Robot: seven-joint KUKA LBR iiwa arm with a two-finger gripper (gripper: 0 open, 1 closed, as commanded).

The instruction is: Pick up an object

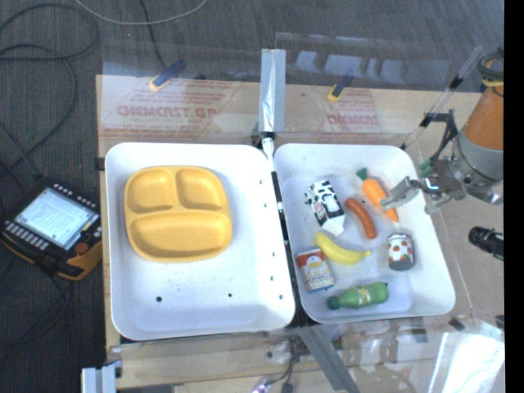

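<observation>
At centre right, the gripper [407,191] hovers over the carrot [375,193] in the right bin [434,301]; whether it is open can't be made out. The carrot looks light, stiff, smooth: grasp its middle.

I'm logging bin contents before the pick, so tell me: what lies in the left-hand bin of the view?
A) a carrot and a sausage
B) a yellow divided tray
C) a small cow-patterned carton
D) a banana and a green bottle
B: the yellow divided tray sits in the left bin, while the banana, green bottle, carrot, sausage and cow-patterned carton all lie in the right bin.
</observation>
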